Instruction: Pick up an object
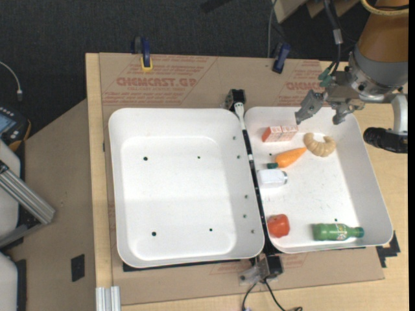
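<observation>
hand [323, 109] open above croissant [320, 144], whose long axis runs left-right.

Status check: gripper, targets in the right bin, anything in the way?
Gripper open, above right bin's far end, holding nothing. Croissant nearest below; carrot beside it. Nothing blocking.

Croissant [320, 144], carrot [290, 157], tomato [279, 225], green bottle [337, 232] in right bin [373, 180].

Arm [386, 24]: cut off by the top and right edges | small white object [273, 177] beside the divider: too indistinct to be identified | lettering on the pink box [280, 133]: too small to be read | desk [58, 173]: cropped at the bottom edge
</observation>
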